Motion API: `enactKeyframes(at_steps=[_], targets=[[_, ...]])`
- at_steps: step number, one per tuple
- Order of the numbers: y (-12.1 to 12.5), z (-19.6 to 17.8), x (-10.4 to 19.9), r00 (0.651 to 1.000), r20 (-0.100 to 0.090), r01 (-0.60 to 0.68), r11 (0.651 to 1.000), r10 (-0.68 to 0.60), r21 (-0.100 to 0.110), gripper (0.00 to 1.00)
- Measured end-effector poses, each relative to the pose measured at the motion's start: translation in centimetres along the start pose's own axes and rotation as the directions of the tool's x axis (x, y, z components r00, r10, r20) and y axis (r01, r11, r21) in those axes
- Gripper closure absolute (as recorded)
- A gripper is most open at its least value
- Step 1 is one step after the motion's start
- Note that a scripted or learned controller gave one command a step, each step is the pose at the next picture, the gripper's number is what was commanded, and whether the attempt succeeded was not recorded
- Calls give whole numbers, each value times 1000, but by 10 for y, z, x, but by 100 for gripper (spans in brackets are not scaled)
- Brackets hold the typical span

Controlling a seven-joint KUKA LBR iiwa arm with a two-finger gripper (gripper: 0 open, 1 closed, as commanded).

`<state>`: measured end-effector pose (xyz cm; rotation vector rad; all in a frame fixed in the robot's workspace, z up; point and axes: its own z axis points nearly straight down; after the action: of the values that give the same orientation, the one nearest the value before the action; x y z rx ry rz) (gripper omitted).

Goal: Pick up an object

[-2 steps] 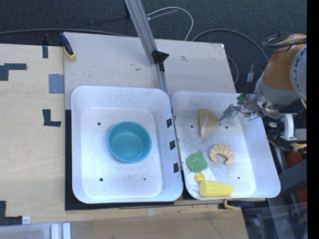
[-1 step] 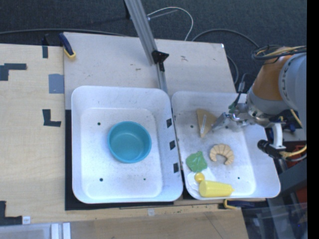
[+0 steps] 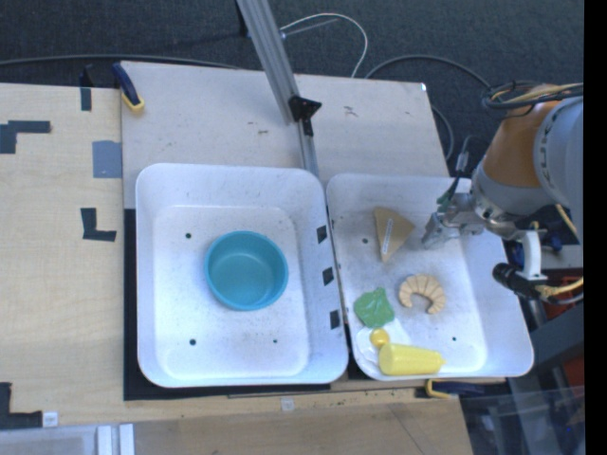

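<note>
The right bin (image 3: 493, 335) holds a tan cheese wedge (image 3: 390, 230), a croissant (image 3: 423, 293), a green leafy piece (image 3: 374, 306) and a yellow bottle-like toy (image 3: 405, 356). My gripper (image 3: 438, 227) hangs over the bin's upper right part, just right of the cheese wedge and above the croissant. Nothing shows between its fingers. A blue bowl (image 3: 247, 269) sits in the left bin (image 3: 161, 197).
A slanted metal pole (image 3: 275, 55) crosses the bench behind the bins. Cables (image 3: 332, 27) lie on the dark floor at the back. A yellow and blue clamp (image 3: 128, 88) sits at the bench's back left corner.
</note>
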<state>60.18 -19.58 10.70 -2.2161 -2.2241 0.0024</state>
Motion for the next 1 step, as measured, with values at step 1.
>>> enactKeyframes(at_steps=[1], targets=[[1,-42,2,1000,1,-2,1000,2,-5,100]])
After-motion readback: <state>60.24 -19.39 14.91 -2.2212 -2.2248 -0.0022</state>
